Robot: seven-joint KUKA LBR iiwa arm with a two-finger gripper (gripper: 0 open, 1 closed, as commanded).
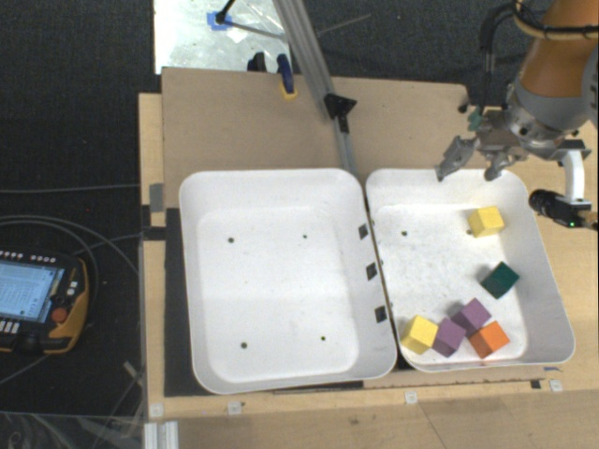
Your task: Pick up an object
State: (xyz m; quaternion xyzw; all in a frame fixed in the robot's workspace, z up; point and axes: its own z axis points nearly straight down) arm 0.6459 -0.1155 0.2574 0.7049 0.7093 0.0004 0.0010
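My gripper (471, 167) hangs over the far edge of the right bin (440, 251), its two fingers spread open with nothing between them. A yellow cube (486, 221) lies just below and right of it. A dark green cube (500, 279) sits toward the bin's right side. Along the near edge cluster another yellow cube (420, 333), two purple cubes (449, 337) (473, 313) and an orange cube (489, 339).
The left bin (271, 279) lies beside the right one, joined by black clips (372, 270). A slanted metal pole (309, 54) crosses the bench's far side. A teach pendant (37, 293) lies on the floor at left.
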